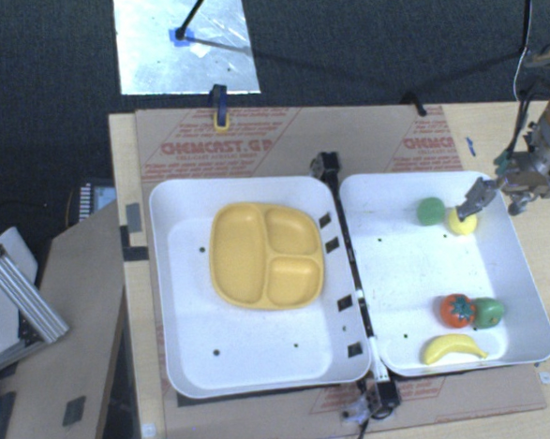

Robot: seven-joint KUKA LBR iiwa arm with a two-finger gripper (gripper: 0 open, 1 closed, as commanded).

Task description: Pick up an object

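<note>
Gripper (488, 197) over right bin (399, 252), far edge, one finger touching small yellow piece (462, 220); can't tell its opening. Green ball (430, 211) just beside. Tomato (457, 311), green fruit (488, 312), banana (453, 348) near front wall.

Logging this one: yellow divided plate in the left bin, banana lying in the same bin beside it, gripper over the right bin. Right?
Not quite. The camera view shows the banana in the right bin, at its near edge. The plate is in the left bin, and the gripper is over the right bin.
</note>
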